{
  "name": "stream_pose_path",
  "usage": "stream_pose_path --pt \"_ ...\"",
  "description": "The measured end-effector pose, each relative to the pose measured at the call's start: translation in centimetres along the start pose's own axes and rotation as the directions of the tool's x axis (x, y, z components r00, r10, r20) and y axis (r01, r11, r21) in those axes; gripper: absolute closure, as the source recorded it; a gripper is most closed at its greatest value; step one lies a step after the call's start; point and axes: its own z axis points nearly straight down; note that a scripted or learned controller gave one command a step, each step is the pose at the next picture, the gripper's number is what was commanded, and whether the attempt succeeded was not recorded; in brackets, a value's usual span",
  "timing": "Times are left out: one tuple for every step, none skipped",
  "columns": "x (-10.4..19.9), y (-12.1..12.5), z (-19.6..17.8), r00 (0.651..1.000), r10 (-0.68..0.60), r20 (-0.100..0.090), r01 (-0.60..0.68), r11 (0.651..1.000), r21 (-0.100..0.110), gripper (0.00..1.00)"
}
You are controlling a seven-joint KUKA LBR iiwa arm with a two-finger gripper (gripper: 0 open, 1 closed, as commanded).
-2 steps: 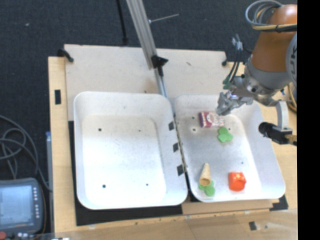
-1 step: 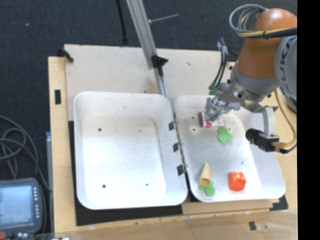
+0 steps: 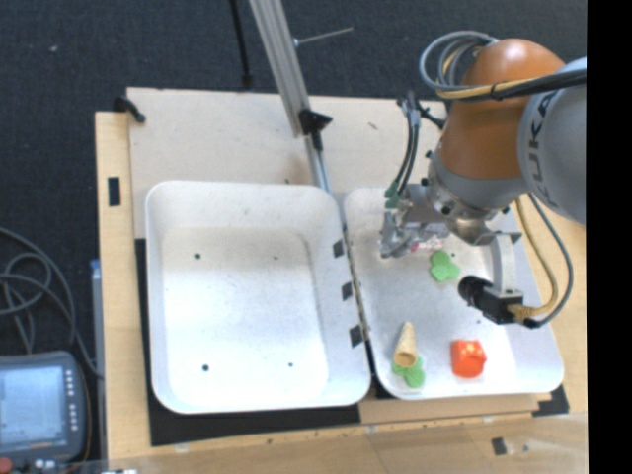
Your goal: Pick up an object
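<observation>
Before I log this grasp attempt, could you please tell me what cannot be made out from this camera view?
- Gripper: too small and blurred in the camera view to read its state or tell if it holds anything.
- Right bin: its far part is covered by the arm.
- Green piece: partly under the wrist, shape unclear.
- Green object: overlapped by the cone.

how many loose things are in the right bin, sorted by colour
green: 2, a flat green plastic piece near the claw and a round green piece under the cone
tan: 1, a tan cone
orange-red: 1, a chunky orange-red block
total: 4
</observation>
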Motion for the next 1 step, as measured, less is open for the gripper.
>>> stream_pose_path --pt "4.78 -1.23 1.7 1.0 -0.001 -0.001 0.001 1.0 0.0 1.0"
